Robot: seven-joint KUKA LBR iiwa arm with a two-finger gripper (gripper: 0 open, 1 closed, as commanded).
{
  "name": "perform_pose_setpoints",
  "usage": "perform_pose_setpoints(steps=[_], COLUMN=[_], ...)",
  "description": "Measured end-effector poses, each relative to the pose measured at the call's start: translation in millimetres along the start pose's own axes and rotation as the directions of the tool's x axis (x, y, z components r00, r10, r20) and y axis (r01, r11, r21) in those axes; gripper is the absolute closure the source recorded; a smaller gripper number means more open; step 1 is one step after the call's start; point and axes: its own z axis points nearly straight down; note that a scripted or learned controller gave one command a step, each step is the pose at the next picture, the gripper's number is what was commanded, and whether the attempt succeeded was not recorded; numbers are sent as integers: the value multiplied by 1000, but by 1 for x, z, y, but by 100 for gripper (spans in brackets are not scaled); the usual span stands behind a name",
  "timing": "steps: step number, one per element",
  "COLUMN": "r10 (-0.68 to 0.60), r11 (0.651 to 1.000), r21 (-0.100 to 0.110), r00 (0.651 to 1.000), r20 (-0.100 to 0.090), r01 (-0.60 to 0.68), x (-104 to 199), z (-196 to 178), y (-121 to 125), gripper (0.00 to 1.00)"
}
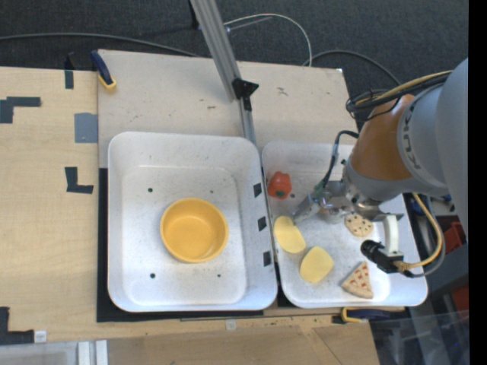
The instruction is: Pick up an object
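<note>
The camera view showed two white bins side by side in the lower middle of the frame. The left bin (129, 166) held a yellow bowl (194, 230) standing upright near its centre. The right bin (304, 158) held a red tomato-like piece (279, 183) near its upper left corner, two pale yellow pieces, one (289, 235) toward the bin's left side and another (316, 265) just below and right of it, a pizza-slice shape (358, 280) at the lower right, and a round cracker (358, 223) partly under the arm. The grey and orange arm (396, 147) came in from the right of the frame, and its gripper (323, 201) sat low over the middle of the right bin, between the tomato piece and the cracker. Whether it was open or closed could not be told, and nothing was visibly held in it.
</note>
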Motion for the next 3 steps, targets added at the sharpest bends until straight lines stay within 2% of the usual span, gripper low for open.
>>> perform_pose_setpoints(steps=[1, 2, 3], r10=[1, 0, 1], r11=[1000, 1000, 1000], r21=[-9, -8, -12], r00=[1000, 1000, 1000], r20=[2, 2, 2], r01=[-1, 0, -1], x=[0, 0, -3], z=[14, 4, -58], y=[1, 1, 0], gripper=[0, 100, 100])
